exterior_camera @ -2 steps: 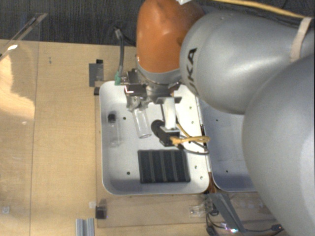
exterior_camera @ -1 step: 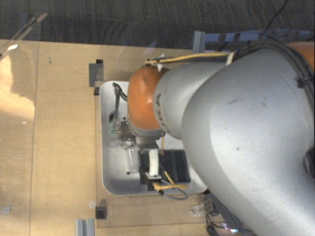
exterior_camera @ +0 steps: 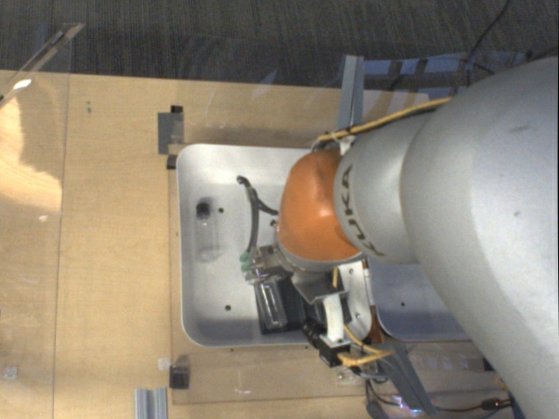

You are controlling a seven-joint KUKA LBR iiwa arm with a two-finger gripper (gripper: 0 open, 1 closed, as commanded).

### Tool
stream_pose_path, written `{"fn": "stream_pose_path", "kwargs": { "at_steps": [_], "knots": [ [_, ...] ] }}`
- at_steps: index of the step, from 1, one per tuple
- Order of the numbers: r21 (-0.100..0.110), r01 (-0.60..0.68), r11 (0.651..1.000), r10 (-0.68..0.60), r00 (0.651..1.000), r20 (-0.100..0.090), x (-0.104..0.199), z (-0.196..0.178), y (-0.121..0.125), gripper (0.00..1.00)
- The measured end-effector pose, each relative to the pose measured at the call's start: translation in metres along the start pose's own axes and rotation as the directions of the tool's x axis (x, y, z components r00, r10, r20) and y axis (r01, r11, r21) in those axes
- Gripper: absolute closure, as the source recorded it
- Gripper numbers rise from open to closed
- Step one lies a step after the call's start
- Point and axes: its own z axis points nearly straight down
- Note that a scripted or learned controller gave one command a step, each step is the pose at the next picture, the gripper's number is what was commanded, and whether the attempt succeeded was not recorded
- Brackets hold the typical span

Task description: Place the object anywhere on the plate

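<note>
We see the grey arm (exterior_camera: pixel 454 173) reaching over the left white bin (exterior_camera: pixel 210 321). Its gripper (exterior_camera: pixel 271 308) hangs low near the bin's front; we cannot tell its state. A small dark object (exterior_camera: pixel 203 209) lies apart, toward the bin's left.

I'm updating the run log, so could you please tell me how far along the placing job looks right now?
Nothing looks done yet: no object can be seen resting on a plate. In hand: the arm reaches over the left bin, with the gripper low near the bin's front edge; whether it holds anything cannot be made out. A small dark item sits on the bin floor to its left. Left: the placing itself.
</note>
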Motion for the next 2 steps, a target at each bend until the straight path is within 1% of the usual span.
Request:
{"fn": "stream_pose_path", "kwargs": {
  "at_steps": [1, 2],
  "knots": [
    [0.039, 0.081, 0.996, -0.082, 0.996, 0.018, 0.074, -0.12, 0.011, 1.0],
    [0.033, 0.734, 0.678, -0.734, 0.679, -0.008, 0.064, 0.007, 0.007, 1.0]
  ]
}}
